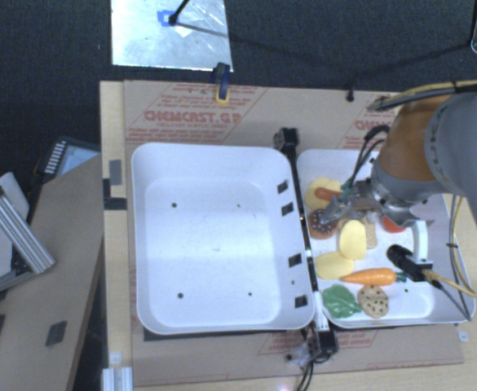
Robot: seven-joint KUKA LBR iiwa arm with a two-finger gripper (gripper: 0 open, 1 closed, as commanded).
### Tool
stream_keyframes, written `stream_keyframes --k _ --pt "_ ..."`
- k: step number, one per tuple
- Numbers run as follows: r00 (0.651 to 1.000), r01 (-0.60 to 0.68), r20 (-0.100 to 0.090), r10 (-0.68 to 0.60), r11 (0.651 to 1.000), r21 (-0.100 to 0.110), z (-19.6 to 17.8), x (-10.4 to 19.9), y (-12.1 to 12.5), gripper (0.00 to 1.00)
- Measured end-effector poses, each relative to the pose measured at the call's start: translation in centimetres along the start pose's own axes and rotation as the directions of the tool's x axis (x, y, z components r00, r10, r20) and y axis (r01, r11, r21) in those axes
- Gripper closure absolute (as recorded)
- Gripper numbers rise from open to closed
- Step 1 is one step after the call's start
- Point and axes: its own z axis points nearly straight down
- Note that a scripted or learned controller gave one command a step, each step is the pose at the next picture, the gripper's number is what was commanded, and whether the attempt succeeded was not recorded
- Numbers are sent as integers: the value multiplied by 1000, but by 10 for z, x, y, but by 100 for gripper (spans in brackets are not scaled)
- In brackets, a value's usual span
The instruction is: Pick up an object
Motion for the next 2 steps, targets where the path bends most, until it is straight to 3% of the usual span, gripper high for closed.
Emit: stream_keyframes --k 1,2 --pt "1000 -1 9 1 1000 -6 12 0 36 0" --pt "1000 -5 -1 5 1000 -8 11 -13 -4 0"
